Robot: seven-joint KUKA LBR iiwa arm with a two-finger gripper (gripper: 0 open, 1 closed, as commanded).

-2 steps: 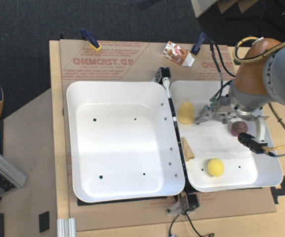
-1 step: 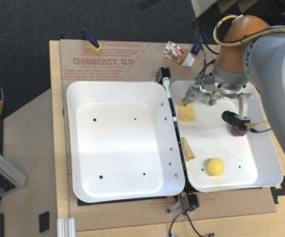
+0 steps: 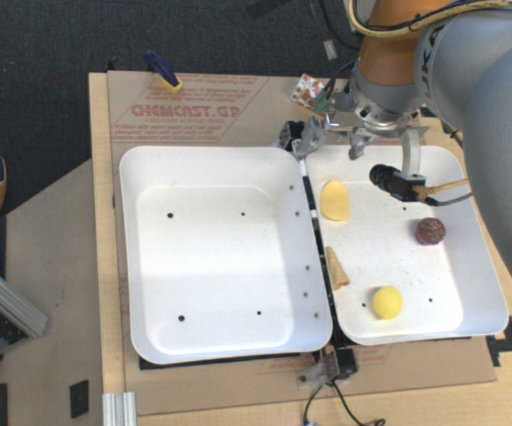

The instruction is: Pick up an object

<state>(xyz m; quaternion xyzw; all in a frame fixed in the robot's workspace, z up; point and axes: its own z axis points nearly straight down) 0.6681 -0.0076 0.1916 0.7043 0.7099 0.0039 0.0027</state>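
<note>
My gripper (image 3: pixel 384 153) hangs over the back of the right bin (image 3: pixel 477 278), open, with its two fingers apart and nothing between them. In that bin a pale yellow lump (image 3: pixel 334 201) lies just ahead and to the left of the gripper. A dark red ball (image 3: pixel 430 230) rests to the gripper's front right. A bright yellow ball (image 3: pixel 387 302) sits near the bin's front. A small tan wedge (image 3: pixel 336 267) lies against the bin's left wall.
The left bin (image 3: pixel 140 238) stands beside the right one on a cardboard sheet (image 3: pixel 193 109). A blue and yellow clamp (image 3: pixel 162 71) grips the sheet's back edge. A small colourful wrapper (image 3: pixel 307 90) lies behind the bins. The arm's grey body fills the upper right.
</note>
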